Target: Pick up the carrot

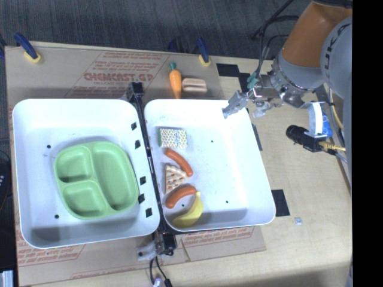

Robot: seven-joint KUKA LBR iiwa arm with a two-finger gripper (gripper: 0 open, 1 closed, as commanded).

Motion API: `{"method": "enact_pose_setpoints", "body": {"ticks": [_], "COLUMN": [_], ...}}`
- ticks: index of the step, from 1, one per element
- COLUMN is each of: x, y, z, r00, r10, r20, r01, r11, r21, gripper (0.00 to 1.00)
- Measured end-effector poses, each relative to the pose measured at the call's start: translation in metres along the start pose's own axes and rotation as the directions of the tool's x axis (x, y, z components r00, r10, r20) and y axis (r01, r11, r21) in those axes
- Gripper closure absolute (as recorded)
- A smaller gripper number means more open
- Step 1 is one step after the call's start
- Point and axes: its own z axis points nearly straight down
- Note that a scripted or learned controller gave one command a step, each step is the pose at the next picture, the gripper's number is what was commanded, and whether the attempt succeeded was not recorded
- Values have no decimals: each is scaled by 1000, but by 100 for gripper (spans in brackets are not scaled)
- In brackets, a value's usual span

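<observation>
Bench surface: cardboard sheet [119, 70] under two bins. Carrot [175, 80] located outside bins, behind right bin [251, 178], beside sandwich [194, 86]; long axis front-to-back. Gripper [234, 107] positioned right of carrot, near; finger state cannot be determined.

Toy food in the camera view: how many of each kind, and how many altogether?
Carrot: 1
Hot dog bun: 1
Sausages: 2
Crackers: 1
Pizza slice: 1
Banana: 1
Total: 7
</observation>
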Motion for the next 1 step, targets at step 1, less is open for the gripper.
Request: {"method": "enact_pose_setpoints", "body": {"ticks": [1], "x": [57], "y": [-70], "z": [86], "r00": [994], "r10": [109], "r20": [-2], "r01": [-109], "r11": [994], "r21": [3], "gripper": [0]}}
